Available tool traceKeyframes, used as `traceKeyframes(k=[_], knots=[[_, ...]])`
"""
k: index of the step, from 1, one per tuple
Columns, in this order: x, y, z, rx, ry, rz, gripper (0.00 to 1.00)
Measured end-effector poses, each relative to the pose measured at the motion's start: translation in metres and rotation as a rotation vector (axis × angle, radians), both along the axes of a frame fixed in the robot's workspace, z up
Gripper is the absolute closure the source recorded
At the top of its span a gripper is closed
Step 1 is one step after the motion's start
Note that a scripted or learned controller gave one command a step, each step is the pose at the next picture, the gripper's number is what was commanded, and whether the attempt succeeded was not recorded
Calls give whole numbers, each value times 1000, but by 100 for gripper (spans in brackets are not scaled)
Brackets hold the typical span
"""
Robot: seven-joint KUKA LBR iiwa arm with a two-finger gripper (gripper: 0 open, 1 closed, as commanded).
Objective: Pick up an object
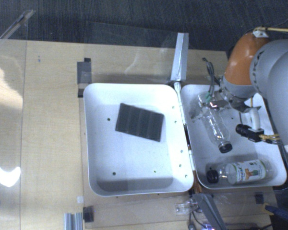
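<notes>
Item 1. Bench: pale wood, bearing two shallow white bins side by side.

Item 2. Left bin: holds one dark ribbed pad, flat and rectangular. It lies slightly askew in the far half, apart from every wall.

Item 3. Right bin: holds two bottles.
- Clear bottle: lies on its side at a slant. Its black cap points toward the near right, and its other end is up against the end effector.
- Labelled bottle: lies on its side along the near wall, black cap to the left, well apart from the end effector.

Item 4. Arm: grey with an orange band, reaching in from the right over the right bin's far half.

Item 5. End effector: low over the far left part of the right bin, at the clear bottle's upper end. Whether it is apart, together or clamped on the bottle cannot be told.
</notes>
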State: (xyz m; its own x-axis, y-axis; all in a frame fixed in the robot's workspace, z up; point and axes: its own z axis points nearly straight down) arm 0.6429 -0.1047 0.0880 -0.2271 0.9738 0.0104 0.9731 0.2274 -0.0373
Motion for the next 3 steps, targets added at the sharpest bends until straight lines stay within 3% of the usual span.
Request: traceKeyframes(k=[1, 2, 3], knots=[[-33, -32, 1, -2, -49, 76, 0], [-33, -32, 1, -2, -49, 76, 0], [-7, 7, 0, 1, -29, 200, 0]])
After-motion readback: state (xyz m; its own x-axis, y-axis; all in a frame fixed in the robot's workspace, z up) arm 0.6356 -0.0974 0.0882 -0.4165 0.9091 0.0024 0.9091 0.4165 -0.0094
